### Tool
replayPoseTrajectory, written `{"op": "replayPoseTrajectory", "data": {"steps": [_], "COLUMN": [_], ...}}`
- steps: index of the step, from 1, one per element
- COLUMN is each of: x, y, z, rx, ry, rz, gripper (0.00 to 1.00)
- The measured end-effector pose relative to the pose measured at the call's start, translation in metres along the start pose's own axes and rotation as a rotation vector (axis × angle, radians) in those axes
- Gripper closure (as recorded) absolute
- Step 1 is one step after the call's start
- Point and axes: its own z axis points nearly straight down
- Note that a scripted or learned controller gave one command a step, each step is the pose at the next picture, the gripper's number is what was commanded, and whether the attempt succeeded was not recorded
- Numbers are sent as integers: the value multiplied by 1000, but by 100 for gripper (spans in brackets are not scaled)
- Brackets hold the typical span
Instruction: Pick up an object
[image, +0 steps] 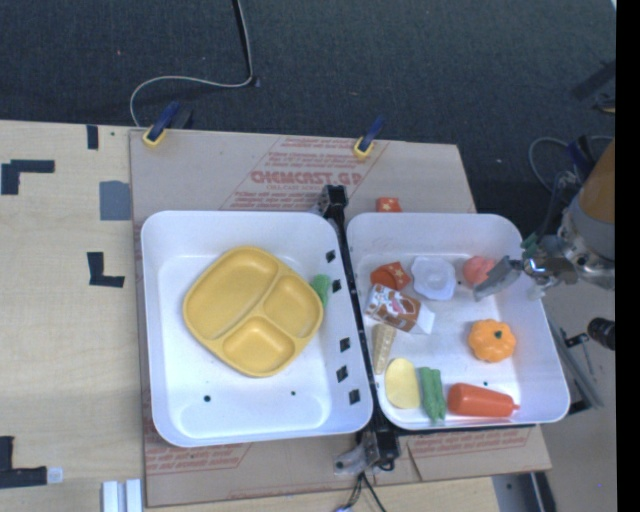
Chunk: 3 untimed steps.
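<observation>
Gripper (500, 276) over right bin (535, 330) at its upper right edge, beside pink toy (477, 268); can't tell jaws' state. Pumpkin (491, 340) below.

You have little open floor in the right bin (533, 385): the orange pumpkin (491, 340), carrot (479, 400), green bean (432, 392), yellow piece (401, 383), snack packet (393, 307), clear cup (433, 277) and red pieces (390, 275) crowd it. A bare patch lies between the cup and the pumpkin. In the left bin (160, 330) the yellow divided plate (253, 310) takes the middle; you get free floor along its near edge and corners. The claw (497, 277) sits at the right bin's far right rim.
</observation>
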Motion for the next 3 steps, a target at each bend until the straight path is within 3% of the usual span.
{"op": "replayPoseTrajectory", "data": {"steps": [1, 2, 3], "x": [-2, 59, 57], "y": [-9, -55, -54], "z": [129, 130, 119], "rx": [8, -7, -5], "ry": [3, -4, -2], "rz": [0, 0, 1], "gripper": [0, 0, 100]}}
